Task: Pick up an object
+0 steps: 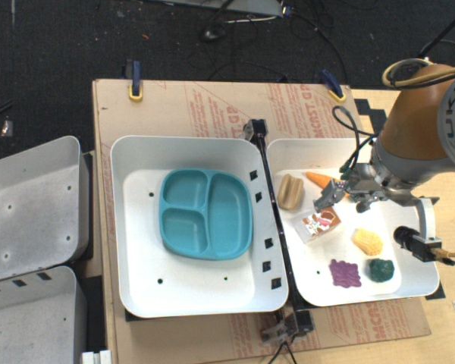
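Observation:
The right bin (409, 285) holds several small items: a tan bread-like piece (290, 192), an orange carrot (318, 179), a red and white packet (321, 223), a yellow corn piece (368, 241), a purple grape bunch (344, 273) and a dark green lump (380, 269). My gripper (346, 195) hangs over this bin, just right of the carrot and above the packet. Its fingers (327, 196) point down and left with a gap between them and nothing held.
The left bin (136, 279) holds a teal divided plate (205, 213). A black divider (270, 203) runs between the bins. Spare white trays (30, 203) lie off the bench at the left. Cables trail from the arm (421, 127) at the right.

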`<state>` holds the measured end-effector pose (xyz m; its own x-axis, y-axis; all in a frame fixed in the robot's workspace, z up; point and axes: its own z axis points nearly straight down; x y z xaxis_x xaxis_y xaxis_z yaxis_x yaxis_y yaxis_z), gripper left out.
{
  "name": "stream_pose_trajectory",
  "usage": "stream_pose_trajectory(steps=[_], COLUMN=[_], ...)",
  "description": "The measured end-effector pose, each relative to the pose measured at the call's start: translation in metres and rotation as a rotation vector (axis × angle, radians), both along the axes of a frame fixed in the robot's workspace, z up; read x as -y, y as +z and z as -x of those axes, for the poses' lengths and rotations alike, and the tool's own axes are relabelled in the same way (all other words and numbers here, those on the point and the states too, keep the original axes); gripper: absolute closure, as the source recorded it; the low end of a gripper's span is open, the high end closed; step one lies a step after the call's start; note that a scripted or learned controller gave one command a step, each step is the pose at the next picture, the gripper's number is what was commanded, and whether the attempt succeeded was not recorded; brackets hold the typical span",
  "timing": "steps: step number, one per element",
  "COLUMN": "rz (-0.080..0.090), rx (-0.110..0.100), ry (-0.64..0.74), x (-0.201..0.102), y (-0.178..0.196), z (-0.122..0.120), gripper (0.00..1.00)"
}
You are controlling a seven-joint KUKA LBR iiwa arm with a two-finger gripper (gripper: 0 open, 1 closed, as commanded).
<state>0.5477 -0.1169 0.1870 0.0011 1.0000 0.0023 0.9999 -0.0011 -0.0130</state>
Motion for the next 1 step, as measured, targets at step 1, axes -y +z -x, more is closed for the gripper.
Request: stream_pose_trajectory(steps=[1], rz=[0.002], rx=[0.012], ry=[0.002], x=[0.0], y=[0.0062], z=[-0.0031], gripper=[0.0])
